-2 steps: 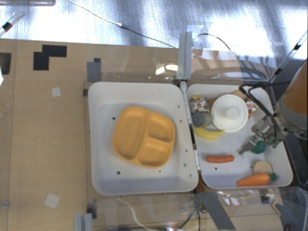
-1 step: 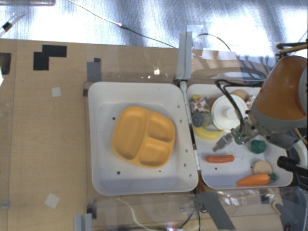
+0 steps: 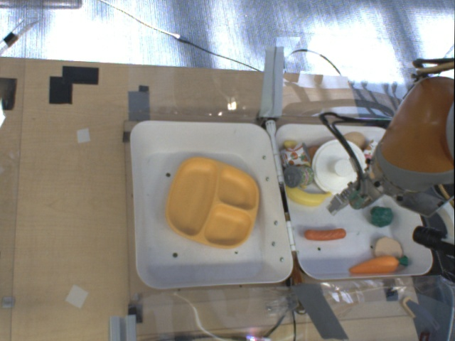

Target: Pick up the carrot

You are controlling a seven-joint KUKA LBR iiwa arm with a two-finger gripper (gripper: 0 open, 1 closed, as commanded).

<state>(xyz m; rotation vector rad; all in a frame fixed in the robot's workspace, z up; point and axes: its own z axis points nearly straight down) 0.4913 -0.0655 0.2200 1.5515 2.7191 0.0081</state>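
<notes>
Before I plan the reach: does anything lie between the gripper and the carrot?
Partly. A beige piece sits just above the carrot, touching or nearly so, roughly between it and the gripper.

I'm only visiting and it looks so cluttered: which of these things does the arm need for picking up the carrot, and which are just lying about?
Needed for the job:
- carrot, near the front of the right bin
- gripper, over the right bin

Just lying about:
- yellow divided plate in the left bin
- banana
- sausage
- green toy
- white round object
- small can
</notes>
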